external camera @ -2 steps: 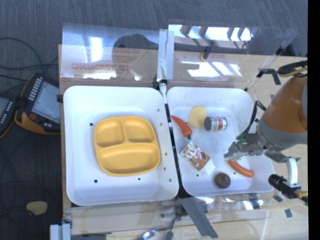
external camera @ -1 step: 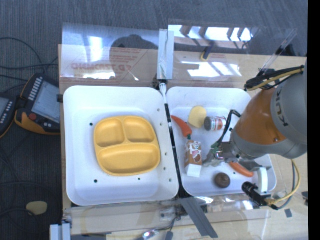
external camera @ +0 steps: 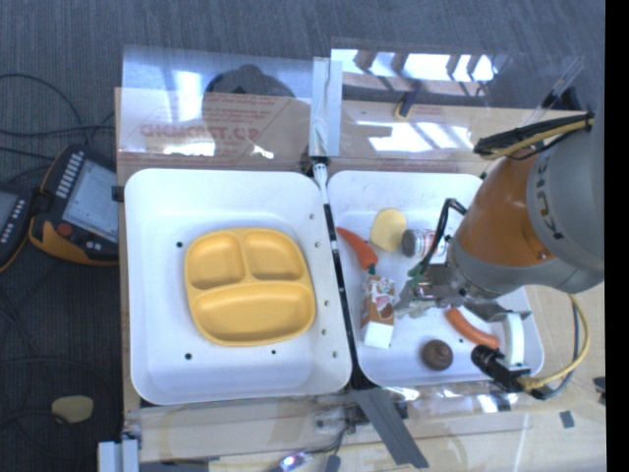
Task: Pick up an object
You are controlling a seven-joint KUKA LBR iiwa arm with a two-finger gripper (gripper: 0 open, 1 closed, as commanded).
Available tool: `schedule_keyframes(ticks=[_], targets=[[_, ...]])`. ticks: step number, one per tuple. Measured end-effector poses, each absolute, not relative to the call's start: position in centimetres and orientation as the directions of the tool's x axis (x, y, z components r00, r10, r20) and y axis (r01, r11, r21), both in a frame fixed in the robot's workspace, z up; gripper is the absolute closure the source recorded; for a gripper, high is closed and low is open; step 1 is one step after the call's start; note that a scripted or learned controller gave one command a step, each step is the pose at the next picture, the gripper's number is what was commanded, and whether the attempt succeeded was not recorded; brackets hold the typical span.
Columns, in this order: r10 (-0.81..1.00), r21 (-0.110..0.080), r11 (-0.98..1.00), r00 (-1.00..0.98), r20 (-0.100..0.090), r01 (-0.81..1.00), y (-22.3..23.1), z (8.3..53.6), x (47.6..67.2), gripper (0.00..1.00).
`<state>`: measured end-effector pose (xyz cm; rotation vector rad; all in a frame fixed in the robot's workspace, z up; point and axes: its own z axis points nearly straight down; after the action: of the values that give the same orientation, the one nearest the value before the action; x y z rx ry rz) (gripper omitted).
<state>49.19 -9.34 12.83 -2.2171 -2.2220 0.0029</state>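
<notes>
Two white bins sit side by side; we take the yellow divided tray [external camera: 250, 285] in the left bin [external camera: 147, 264] as our landmark. To the tray's right, past the shared wall, the right bin [external camera: 393, 367] holds the candidates: an orange carrot-like piece [external camera: 358, 248] nearest the tray, a yellow round item [external camera: 388, 229] beyond it, a small can [external camera: 417, 242], a brown packet [external camera: 378, 303] with a white cube [external camera: 378, 336] below it, a dark brown ball [external camera: 436, 354], and an orange sausage-shaped piece [external camera: 470, 326] farthest out. The gripper [external camera: 425, 285] hangs low over the clutter, right of the packet; its wrist hides the tips, so we cannot tell the pincer's state, and nothing visibly sits in it.

Risk, as we judge it: the items lie close together, so a descent could nudge the packet or can aside, or close on two things and slip.
</notes>
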Motion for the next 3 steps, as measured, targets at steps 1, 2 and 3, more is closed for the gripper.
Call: schedule_keyframes(ticks=[1, 2, 3], targets=[[1.000, 0.041, -0.005, 0.006, -0.005, 0.999, -9.95, 11.27, 49.55, 1.00], [1.000, 0.049, -0.002, 0.003, -0.005, 0.999, -10.04, 11.19, 49.86, 1.00], [1.000, 0.053, -0.005, 0.006, -0.006, 0.999, -9.94, 11.18, 49.93, 1.00]])
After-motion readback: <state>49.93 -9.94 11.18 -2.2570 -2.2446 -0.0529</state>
